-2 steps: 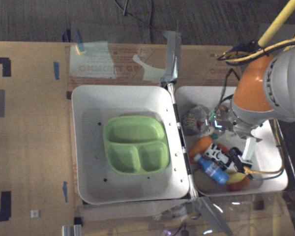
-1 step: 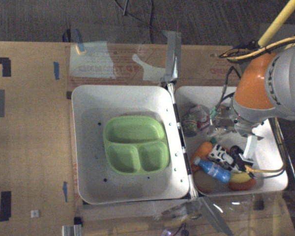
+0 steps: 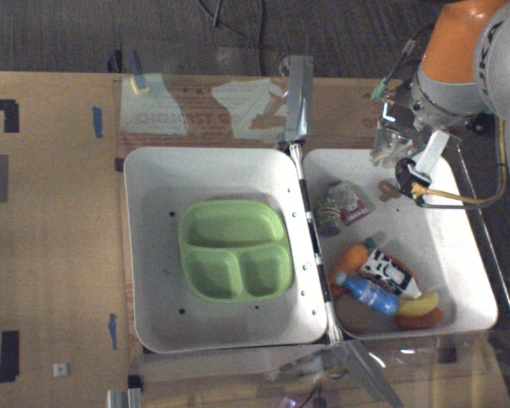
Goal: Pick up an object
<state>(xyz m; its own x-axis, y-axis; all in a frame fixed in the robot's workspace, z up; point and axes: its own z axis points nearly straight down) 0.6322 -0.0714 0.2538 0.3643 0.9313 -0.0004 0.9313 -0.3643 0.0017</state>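
End effector (image 3: 397, 155) above right bin's (image 3: 472, 253) far rim

Tan wood bench (image 3: 51, 228), 2 white bins (image 3: 153, 177) side by side, blue tape bits (image 3: 97, 122), black corner marks (image 3: 3, 115)

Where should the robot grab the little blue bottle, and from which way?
Probably around the middle of the blue bottle, coming straight down from above. It lies on its side in the right bin, so its round body faces up. The black-and-white carton and yellow banana crowd its far end, so gripping across the narrow width looks safest.
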